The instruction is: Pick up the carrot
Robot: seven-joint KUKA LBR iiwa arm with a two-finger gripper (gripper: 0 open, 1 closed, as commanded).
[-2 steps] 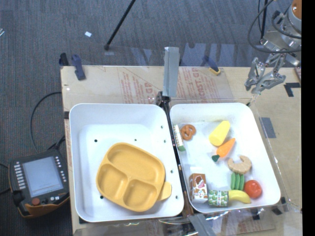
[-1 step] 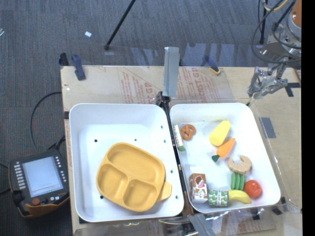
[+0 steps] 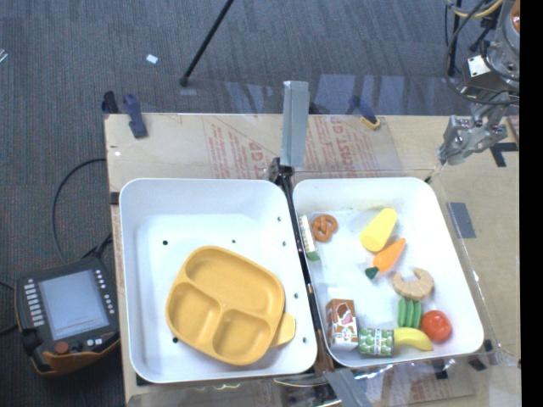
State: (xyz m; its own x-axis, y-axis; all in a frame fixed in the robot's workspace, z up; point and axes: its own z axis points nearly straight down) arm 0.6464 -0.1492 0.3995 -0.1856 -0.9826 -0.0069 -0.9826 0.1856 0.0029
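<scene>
Orange carrot (image 3: 389,255) in your right bin (image 3: 450,219), touching the yellow piece (image 3: 378,229) at its 11 o'clock, tool (image 3: 462,142) at the bin's 1 o'clock, its opening impossible to tell

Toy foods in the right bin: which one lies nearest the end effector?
The yellow corn-like piece, at the cluster's upper end, lies closest to the end effector. The carrot sits just below it, farther away.
</scene>
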